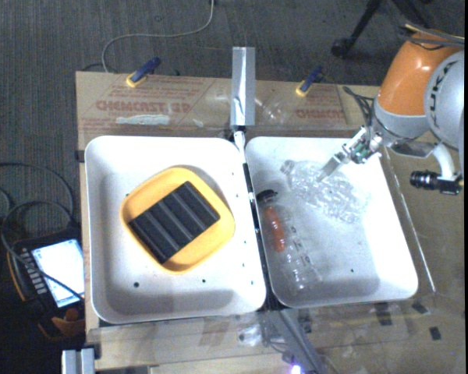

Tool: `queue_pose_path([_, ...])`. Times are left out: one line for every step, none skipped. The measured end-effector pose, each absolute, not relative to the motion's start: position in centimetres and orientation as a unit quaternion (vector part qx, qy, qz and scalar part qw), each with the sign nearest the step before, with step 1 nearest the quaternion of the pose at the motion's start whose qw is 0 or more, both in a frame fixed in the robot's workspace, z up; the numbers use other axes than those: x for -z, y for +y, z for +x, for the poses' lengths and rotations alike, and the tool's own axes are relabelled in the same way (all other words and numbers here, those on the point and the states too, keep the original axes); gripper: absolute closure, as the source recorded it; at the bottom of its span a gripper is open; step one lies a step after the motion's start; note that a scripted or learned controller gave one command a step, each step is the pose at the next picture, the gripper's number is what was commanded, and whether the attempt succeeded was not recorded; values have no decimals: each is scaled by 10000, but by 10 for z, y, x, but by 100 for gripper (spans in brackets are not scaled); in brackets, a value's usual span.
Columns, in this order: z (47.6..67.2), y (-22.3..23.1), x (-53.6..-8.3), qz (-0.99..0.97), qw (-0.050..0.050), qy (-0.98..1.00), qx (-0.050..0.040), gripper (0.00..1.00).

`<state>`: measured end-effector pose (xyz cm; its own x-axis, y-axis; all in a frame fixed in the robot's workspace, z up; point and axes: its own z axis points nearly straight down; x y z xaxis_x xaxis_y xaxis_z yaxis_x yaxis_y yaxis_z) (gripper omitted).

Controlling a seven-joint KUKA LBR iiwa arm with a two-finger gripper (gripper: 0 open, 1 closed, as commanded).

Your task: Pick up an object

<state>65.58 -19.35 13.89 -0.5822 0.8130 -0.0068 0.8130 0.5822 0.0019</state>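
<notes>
Right bin: clear plastic bottle with orange-red contents and dark cap lies along the left wall, cap toward the far side. Crumpled clear plastic wrap sits in the far half of the same bin, near the bottle but apart from it. Jaws hang over the far edge of the wrap, tilted down to the left; cannot tell how far open, nothing visibly held. Left bin: yellow tray-like object with black ribbed insert, centred, lying flat. Both bins rest on the desk.
</notes>
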Motion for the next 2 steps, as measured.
queue_pose_path([649,-182,-95,4386,81,8986,-7,0])
queue_pose_path([663,-144,-145,4080,21,9130,6,0])
